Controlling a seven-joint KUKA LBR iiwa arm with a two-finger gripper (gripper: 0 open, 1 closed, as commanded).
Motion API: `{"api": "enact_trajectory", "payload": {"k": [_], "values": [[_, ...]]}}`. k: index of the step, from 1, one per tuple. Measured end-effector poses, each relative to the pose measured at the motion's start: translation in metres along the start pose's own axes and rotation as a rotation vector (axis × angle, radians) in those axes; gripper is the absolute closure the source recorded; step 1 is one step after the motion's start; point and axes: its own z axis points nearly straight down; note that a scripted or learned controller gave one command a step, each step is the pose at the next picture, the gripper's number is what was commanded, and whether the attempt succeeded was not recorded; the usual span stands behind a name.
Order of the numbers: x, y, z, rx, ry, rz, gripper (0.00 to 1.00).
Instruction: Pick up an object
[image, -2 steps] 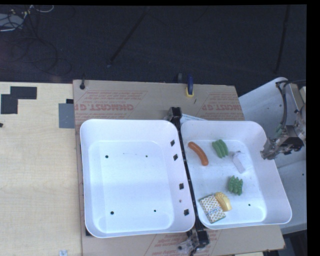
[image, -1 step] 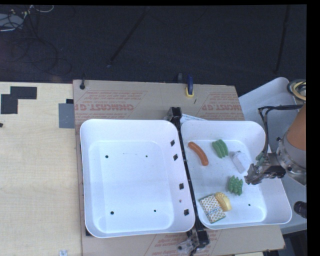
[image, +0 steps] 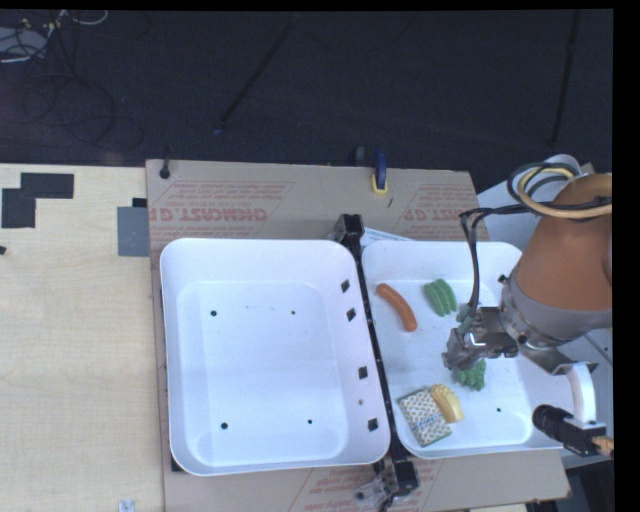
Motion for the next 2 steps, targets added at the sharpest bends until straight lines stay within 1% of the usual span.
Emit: {"api": "enact_trajectory", "payload": {"k": [2], "values": [[-0.0046, 0.0002, -0.0193, 0.003, -0.001, 0.006, 1.00]]}}
